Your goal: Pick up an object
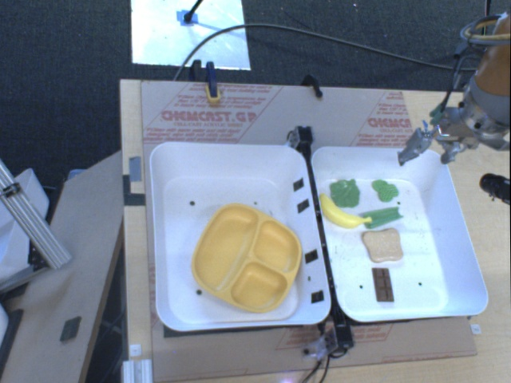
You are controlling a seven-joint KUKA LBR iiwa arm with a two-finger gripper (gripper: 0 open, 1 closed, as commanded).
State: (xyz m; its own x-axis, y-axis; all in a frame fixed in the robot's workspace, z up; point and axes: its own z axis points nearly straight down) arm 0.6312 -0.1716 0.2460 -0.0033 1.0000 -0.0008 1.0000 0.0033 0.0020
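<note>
Risk as we see it: items in the right bin (459,238) sit tightly clustered, so a descent could clip two or skid the banana (340,213); gripper (428,148) at 1 o'clock over the bin's far rim, fingers spread, nothing held; broccoli pieces (345,191), green bean (383,215), toast (383,246), chocolate bar (383,285) alongside; left bin (172,214) holds a yellow divided tray (247,256).

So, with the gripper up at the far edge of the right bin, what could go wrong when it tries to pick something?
1. The banana, green bean and bread slice lie close together, so the gripper may nudge a neighbour or catch two.
2. The chocolate bar and bread look flat, so the fingers might slide over them.
3. The gripper hangs above the right bin's far rim; a straight descent could hit it.
</note>
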